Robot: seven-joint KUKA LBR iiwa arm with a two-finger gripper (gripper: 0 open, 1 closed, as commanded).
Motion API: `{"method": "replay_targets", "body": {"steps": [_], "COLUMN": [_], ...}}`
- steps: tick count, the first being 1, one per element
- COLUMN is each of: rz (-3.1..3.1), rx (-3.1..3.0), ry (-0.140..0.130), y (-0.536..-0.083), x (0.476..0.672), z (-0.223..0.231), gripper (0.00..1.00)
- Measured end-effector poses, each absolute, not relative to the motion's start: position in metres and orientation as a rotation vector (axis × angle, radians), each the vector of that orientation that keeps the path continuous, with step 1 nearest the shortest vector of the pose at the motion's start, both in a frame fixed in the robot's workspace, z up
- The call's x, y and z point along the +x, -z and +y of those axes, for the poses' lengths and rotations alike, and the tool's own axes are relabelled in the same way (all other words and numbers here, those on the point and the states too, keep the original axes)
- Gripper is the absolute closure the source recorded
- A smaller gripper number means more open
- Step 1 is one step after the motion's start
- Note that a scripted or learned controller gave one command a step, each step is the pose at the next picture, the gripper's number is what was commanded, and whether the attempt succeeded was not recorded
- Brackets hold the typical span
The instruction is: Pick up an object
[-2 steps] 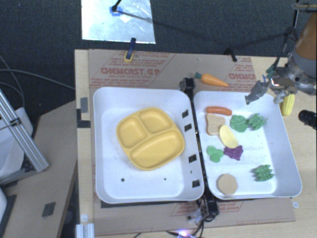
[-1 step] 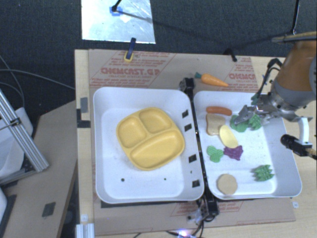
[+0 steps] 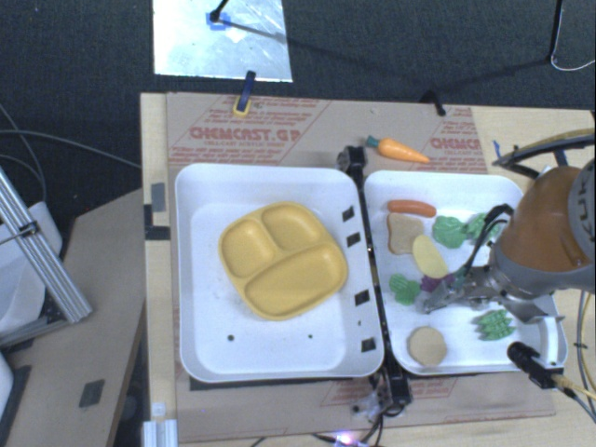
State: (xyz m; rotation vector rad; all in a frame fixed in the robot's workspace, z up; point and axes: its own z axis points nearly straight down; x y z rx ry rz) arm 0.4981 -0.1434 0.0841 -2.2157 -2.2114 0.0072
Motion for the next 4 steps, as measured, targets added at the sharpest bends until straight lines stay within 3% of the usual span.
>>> {"method": "replay_targets", "body": {"steps": [1,2,3,4], "rz": [-2.234,-2.234,-2.221,-2.238], "rx": [-2.218,-2.215,-2.22,-2.217], "ry": [0.007,0.006,-0.001,0.014], "y": [-0.085,-0.085,-0.085,-0.191], "x": [0.571,0.617,0.56,0.593], "z": [-0.129,-0.097,-0.086,-0.047], "gripper": [0.0,0.0,0.0,0.0]}}
